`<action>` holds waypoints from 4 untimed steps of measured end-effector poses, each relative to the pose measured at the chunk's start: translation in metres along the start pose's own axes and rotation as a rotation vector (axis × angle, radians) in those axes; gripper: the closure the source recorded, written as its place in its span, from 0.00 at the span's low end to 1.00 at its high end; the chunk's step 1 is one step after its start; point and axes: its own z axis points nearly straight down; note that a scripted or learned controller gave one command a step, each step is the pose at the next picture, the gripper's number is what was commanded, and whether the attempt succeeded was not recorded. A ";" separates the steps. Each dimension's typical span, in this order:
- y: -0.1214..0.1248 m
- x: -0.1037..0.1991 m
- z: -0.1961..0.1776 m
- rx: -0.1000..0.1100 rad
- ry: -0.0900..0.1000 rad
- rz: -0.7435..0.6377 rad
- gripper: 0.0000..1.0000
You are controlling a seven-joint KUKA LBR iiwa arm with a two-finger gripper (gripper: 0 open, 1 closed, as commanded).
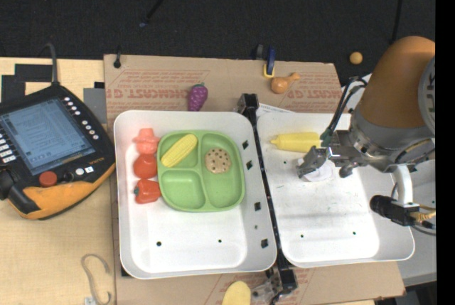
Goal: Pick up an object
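A long yellow toy (295,142) lies in the right bin (341,239) near its far edge. My gripper (313,166) hangs low over the same bin, just below and to the right of the yellow toy, above a pale patch of the bin floor. In the left bin (185,247) stands a green divided plate (186,195) with a yellow corn cob (178,148) and a round cookie (217,161). A pink toy (145,141) and two red toys (145,166) (147,190) lie left of the plate.
Behind the bins, on cardboard, sit a purple grape bunch (197,95), an orange pear-shaped toy (283,82) and a small orange ball (355,57). A teach pendant (50,147) lies at the left. A yellow object (237,292) rests by the front edge.
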 end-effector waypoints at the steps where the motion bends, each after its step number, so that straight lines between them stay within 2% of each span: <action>1: 0.002 0.000 -0.007 -0.012 -0.001 -0.002 0.00; 3: -0.005 -0.003 0.106 -0.007 0.000 -0.002 0.00; 4: -0.006 -0.001 0.130 -0.011 0.000 -0.002 0.00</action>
